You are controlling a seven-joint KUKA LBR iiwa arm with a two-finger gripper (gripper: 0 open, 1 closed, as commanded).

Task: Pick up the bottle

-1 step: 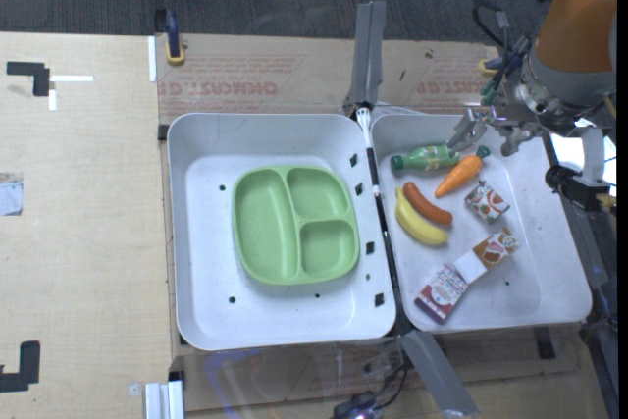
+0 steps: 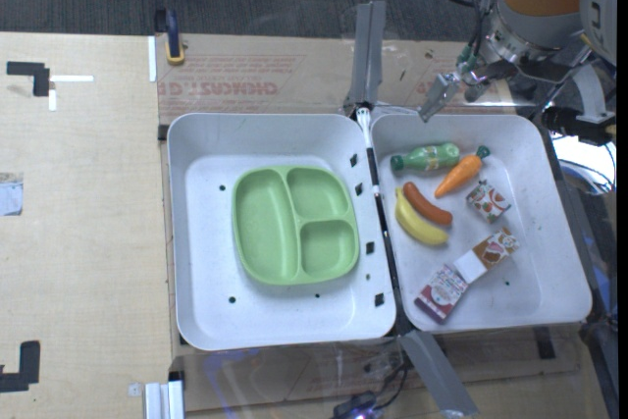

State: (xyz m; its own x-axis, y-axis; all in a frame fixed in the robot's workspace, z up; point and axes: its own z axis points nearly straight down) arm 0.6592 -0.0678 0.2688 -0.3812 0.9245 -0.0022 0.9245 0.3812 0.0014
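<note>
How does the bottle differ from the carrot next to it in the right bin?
The bottle is green with a white cap end on its left; the carrot is orange with a green top. The bottle lies almost level across the bin, while the carrot slants, green tip up and to the right. The bottle is blunt and tubular; the carrot tapers. Both lie flat near the back wall of the right bin.

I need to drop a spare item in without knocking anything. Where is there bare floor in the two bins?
Left bin: bare strips all around the green tray. Right bin: bare along its right wall and front right corner. It is crowded from the bottle and carrot down to the packets.
</note>
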